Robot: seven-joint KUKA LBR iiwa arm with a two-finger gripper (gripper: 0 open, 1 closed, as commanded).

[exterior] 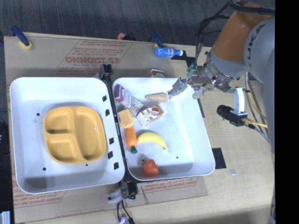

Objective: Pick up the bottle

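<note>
Risk: the gripper (pixel 176 87) hangs over the back right corner of the right bin (pixel 198 134), beside the bread roll (pixel 157 97), so a descent here would likely catch the wrong item. The bottle (pixel 166 52) lies outside both bins, on the cardboard sheet (pixel 93 55) near its back edge. The arm (pixel 243 36) reaches in low, wrist angled leftward. Finger spread: cannot tell.

Even, fairly bright light falls from above on my bench (pixel 233 190), and the white bins (pixel 60 176) look a little washed out with soft glare. Shadows are faint and short under the food. The whole view is slightly soft and grainy, and my claw (pixel 176 88) is blurred.
</note>
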